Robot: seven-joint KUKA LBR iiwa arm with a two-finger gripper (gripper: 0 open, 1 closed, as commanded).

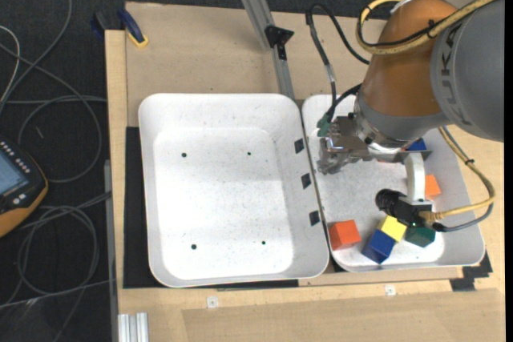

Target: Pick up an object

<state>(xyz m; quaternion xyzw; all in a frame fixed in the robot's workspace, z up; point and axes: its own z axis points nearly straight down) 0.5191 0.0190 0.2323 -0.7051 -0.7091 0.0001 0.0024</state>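
The gripper (329, 162) hung low over the right bin (357, 192), close to the wall it shared with the left bin (224, 196). Whether the claw was released or clenched could not be told from above. The blocks lay apart from it at that bin's near end: an orange block (345, 233) alone, then a yellow block (393, 227) touching a blue block (377, 247), with a green block (419, 235) just beside them. The arm (417, 68) (bulky, grey and orange) covered the bin's far half, partly hiding a blue piece (415, 145). A small orange piece (433, 187) lay near the right wall.
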